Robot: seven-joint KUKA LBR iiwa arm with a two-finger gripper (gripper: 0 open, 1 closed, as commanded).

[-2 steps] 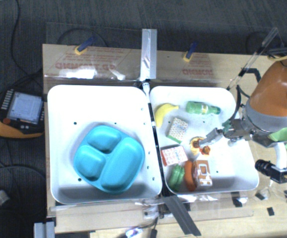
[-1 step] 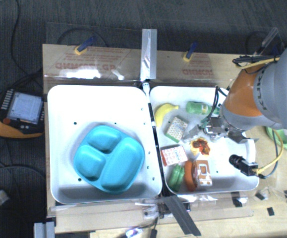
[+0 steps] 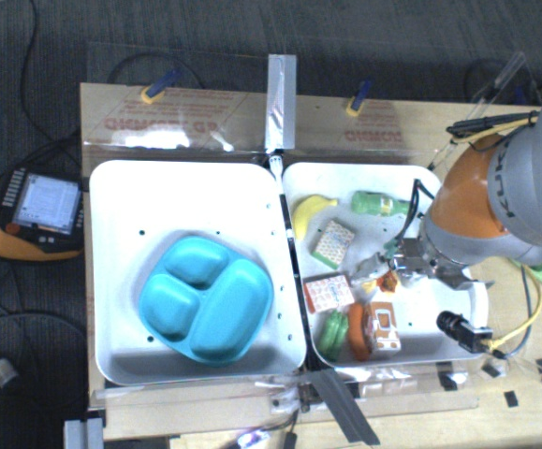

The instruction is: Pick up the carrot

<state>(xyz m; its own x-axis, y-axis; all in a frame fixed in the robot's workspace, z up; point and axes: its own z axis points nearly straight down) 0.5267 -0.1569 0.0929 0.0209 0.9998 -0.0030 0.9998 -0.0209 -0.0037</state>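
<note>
The carrot (image 3: 357,333) is a short orange piece lying near the front of the right bin (image 3: 458,318), between a green vegetable (image 3: 332,329) and a brown and white carton (image 3: 384,326). My gripper (image 3: 388,275) hangs over the middle of that bin, just behind the carton and a little to the right of the carrot. The arm's orange band (image 3: 465,204) sits further right. Nothing shows as held by the gripper.
The right bin also holds a banana (image 3: 310,211), a green bottle (image 3: 379,202), a pale patterned packet (image 3: 332,243) and a red and white box (image 3: 328,294). A blue divided plate (image 3: 207,296) lies in the left bin (image 3: 121,204).
</note>
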